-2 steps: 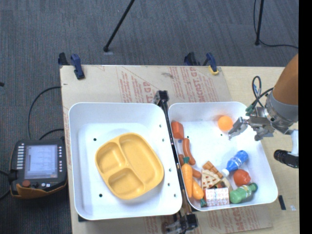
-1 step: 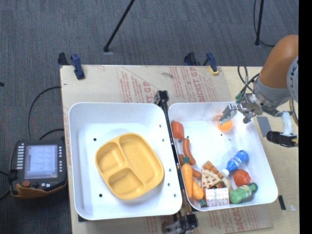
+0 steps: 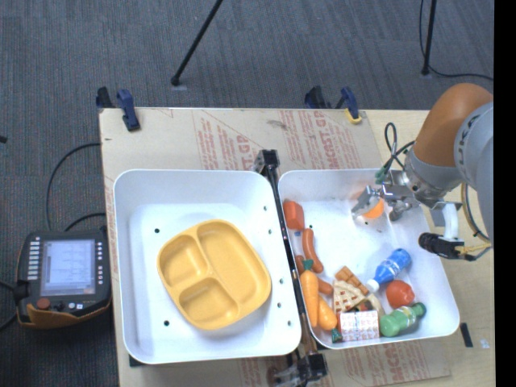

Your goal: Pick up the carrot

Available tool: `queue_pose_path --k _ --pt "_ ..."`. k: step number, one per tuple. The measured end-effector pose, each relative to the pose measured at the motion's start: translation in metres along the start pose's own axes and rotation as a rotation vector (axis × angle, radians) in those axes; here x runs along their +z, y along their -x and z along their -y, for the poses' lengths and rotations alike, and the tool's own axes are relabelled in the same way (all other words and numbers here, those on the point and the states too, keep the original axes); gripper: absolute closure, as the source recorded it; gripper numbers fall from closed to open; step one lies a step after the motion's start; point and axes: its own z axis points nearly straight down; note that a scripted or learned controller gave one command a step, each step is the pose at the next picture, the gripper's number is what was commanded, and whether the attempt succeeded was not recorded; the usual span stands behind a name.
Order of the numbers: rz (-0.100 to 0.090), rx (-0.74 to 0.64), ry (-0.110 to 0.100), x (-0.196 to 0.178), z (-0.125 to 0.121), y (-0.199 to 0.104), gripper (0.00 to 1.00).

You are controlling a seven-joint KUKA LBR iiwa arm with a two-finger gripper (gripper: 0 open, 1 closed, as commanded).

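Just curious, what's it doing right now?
Two-finger gripper over right white bin. Long orange carrot lies untouched by divider. Toys crowd it.

An orange carrot lies flat along the left wall of the right bin, its length running front to back. It sits near the front corner, hemmed in by other toy foods.

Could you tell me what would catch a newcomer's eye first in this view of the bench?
Probably the yellow divided plate, lying alone in the left bin. Next, the cluster of toy food along the right bin's near and left sides, including the carrot by the left wall. The gripper sits over that bin's far right part.
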Motion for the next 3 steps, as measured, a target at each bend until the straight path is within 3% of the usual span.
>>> queue_pose_path --k 1,2,3 --pt "0.005 -0.001 -0.002 -0.010 0.001 0.002 1.00" --pt "0.005 -0.001 -0.002 -0.020 0.000 0.002 1.00" --pt "0.010 0.188 0.005 -0.097 0.001 0.000 1.00"
